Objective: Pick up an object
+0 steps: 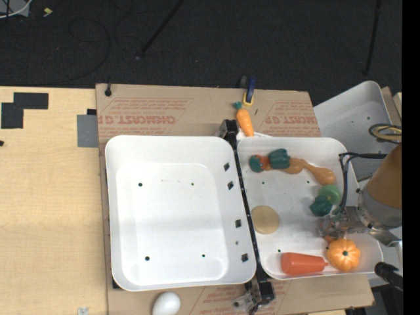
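Even overhead light, soft focus, mild glare.

white bins: 2 — left one, right one | carrots: 2 — | orange fruit: 1 | green toys: 2 — | tan disc: 1 | white egg: 1

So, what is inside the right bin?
The right bin holds a round tan disc, red-orange piece, orange pumpkin-like toy and green toys; the arm covers its right edge.
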You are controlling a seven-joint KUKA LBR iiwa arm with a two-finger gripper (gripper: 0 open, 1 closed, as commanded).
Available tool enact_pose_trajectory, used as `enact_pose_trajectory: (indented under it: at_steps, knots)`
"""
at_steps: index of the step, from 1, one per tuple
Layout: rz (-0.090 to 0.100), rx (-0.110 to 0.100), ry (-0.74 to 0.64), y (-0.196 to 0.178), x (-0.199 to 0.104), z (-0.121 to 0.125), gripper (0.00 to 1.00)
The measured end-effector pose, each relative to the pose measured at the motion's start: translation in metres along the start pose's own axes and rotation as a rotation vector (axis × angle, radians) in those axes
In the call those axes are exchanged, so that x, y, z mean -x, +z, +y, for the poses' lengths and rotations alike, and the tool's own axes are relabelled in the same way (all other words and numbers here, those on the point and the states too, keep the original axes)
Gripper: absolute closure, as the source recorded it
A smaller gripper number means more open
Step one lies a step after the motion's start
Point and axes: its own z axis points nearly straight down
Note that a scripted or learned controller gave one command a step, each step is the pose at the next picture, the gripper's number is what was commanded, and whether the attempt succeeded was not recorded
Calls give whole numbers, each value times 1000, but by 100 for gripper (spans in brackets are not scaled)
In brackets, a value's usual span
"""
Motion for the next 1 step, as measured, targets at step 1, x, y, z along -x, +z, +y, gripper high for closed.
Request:
enact_pose_trajectory:
  at_steps: [1]
  knots:
    - [2,-7,-1,-13,-21,50,100]
